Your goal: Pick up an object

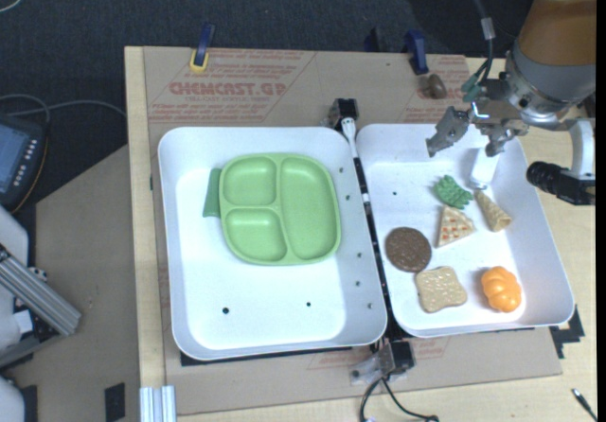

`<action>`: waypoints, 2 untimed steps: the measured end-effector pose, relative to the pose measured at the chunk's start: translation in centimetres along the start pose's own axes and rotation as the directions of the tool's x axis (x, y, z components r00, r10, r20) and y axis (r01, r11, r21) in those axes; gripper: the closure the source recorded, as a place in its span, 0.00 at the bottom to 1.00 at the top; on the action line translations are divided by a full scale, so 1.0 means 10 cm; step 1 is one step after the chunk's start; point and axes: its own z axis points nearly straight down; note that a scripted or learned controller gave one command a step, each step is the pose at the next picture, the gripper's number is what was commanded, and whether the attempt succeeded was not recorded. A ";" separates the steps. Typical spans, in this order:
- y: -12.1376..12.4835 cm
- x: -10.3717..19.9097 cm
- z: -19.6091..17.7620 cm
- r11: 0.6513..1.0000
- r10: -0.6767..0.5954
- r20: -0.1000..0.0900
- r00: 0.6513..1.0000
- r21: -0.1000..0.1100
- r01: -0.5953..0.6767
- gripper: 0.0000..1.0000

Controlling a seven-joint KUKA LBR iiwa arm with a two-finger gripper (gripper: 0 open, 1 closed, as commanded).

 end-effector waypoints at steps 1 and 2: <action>0.02 0.00 -0.07 1.000 -0.002 0.001 1.000 -0.013 0.002 0.00; 0.00 0.00 0.36 1.000 -0.001 0.000 1.000 -0.008 0.001 0.00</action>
